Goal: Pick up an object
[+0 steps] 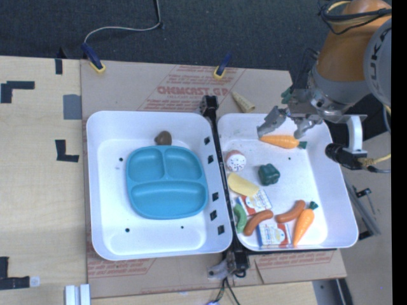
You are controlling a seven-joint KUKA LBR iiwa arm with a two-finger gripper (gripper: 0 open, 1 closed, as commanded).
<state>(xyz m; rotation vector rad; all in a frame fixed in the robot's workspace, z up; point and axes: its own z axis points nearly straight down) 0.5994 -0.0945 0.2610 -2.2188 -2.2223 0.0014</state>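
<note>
Orange carrot (280, 142) lies near the back edge of the right bin (337, 189), directly under the gripper (287, 126), whose jaws stand apart on either side of it, not yet closed on it. To grip well, I judge the fingers should drop lower, stay centred across the carrot's thick middle, and close before lifting. Beside it sit a green pepper (269, 174) and a white ball (236, 162).

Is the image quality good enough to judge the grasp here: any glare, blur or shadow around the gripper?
Camera view: lighting is even and soft, with no strong glare on the white bins. The gripper looks slightly soft, its fingers standing spread above the orange carrot in the right bin; contact cannot be judged. The blue tray and the small toys are reasonably sharp; shadows are faint.
</note>
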